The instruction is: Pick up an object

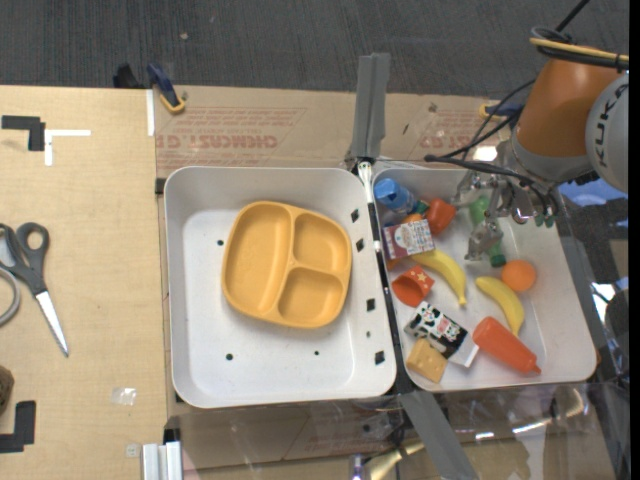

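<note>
Beside tool (487, 240), orange ball (518, 275), right bin (578, 298)

The worktop (80, 298) bears two white bins (190, 298) (570, 298) side by side, scissors (35, 278) at its left.

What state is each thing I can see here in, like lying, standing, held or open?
Yellow three-compartment plastic plate: flat in the left white bin, nothing on it.
Two yellow toy bananas: lying loose in the right white bin.
Orange toy carrot: lying on its side.
Small orange ball: resting, untouched.
Grey-handled scissors: closed, on the bench.
Two-finger gripper: low in the right bin.
</note>
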`<state>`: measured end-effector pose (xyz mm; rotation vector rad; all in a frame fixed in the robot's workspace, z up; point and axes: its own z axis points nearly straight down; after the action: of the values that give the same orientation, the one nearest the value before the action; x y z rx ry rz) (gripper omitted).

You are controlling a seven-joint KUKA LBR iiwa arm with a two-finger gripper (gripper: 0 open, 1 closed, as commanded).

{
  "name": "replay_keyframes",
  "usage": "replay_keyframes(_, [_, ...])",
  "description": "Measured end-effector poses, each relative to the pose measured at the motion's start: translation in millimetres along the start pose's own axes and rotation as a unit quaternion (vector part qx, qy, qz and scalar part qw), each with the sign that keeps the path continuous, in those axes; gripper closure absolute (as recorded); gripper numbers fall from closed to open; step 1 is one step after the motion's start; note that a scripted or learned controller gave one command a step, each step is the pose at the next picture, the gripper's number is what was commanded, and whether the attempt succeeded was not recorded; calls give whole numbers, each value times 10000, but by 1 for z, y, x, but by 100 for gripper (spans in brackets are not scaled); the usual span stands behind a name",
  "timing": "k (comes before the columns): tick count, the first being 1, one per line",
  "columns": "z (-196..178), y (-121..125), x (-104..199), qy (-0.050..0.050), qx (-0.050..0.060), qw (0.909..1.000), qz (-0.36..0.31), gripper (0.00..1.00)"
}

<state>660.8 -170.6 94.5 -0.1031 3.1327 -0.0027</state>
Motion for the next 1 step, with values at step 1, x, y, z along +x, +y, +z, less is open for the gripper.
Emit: replay_keyframes(1, [1, 4, 85, 18, -5, 9997, 246, 0])
